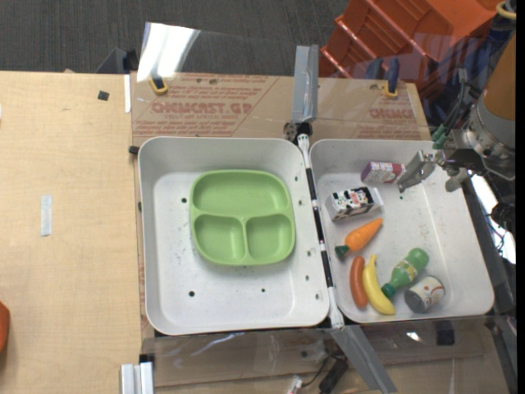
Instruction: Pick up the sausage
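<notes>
The sausage (357,281) is a short red-brown link lying near the front left of the right bin (467,245), pressed alongside a yellow banana (376,286). My gripper (432,171) hovers over the back right part of that bin, well behind and to the right of the sausage. Its two grey fingers (413,173) stand apart with nothing between them, so it is open.
The right bin also holds a carrot (362,236), a black-and-white carton (352,203), a small pink box (381,171), a green bottle (405,271) and a grey can (424,293). A green divided plate (243,217) lies in the left bin (164,294).
</notes>
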`<state>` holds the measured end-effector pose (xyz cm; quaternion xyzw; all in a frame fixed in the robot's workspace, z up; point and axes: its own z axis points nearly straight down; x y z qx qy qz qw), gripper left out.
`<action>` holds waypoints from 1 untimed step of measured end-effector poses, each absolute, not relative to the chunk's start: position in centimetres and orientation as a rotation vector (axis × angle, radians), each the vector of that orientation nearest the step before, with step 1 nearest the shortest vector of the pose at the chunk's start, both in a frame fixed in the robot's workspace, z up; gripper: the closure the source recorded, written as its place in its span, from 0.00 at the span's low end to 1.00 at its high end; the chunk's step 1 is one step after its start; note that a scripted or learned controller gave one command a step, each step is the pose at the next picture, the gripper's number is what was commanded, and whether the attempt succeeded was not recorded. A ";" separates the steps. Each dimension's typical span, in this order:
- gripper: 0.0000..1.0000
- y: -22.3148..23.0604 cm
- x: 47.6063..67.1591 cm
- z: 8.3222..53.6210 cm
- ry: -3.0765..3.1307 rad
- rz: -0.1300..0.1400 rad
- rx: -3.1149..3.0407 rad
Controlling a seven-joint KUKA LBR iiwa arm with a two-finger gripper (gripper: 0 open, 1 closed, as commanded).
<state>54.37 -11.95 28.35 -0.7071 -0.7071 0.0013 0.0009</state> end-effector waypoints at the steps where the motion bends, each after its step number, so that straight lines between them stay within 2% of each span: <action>1: 0.00 -9.4 52.4 15.8 -2.266 0.004 -2.172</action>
